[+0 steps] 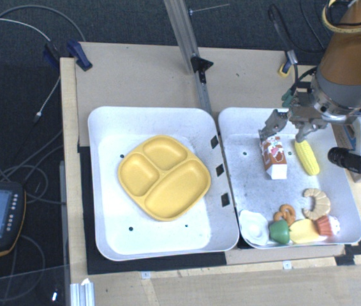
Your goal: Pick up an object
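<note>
Camera view shows you the gripper spread open, holding nothing, above the right bin, just beyond the carton and corn.

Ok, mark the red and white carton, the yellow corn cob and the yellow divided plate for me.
red and white carton [274, 157], camera view, middle of its side.
yellow corn cob [307, 157], camera view, mid-length.
yellow divided plate [177, 190], camera view, floor of its largest compartment.

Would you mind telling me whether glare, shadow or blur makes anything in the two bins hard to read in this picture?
In the camera view, lighting is even and soft, with no strong glare on the yellow divided plate; the toys heaped at the right bin's near edge look slightly soft; the gripper casts only a faint shadow by the small carton.
</note>
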{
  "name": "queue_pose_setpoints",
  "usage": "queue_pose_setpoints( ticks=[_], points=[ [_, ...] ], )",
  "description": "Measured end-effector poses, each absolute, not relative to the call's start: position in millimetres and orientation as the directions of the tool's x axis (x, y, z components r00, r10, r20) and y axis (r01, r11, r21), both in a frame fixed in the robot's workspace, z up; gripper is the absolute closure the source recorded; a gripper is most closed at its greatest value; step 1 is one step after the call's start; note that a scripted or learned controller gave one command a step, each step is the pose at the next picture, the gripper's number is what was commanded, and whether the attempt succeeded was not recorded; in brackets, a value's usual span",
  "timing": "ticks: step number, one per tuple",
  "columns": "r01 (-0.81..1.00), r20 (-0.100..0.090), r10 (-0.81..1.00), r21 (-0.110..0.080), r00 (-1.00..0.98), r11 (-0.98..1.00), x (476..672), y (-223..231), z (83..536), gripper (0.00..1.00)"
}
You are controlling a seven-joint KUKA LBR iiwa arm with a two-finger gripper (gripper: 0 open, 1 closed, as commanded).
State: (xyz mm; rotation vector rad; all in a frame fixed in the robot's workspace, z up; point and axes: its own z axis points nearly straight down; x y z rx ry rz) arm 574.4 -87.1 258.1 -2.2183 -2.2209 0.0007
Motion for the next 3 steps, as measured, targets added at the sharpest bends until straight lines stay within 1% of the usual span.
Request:
queue_pose_setpoints(
  ticks=[1,2,3],
  points=[
    [1.0,0.001,1.0,-0.002,-0.001,0.001,574.5,-87,258,0.0],
    [1.0,0.002,1.0,-0.008,0.0,0.0,578.8,-88,196,0.0],
    [1.0,0.002,1.0,-0.009,-0.001,0.001,579.4,-82,134,0.0]
  ],
)
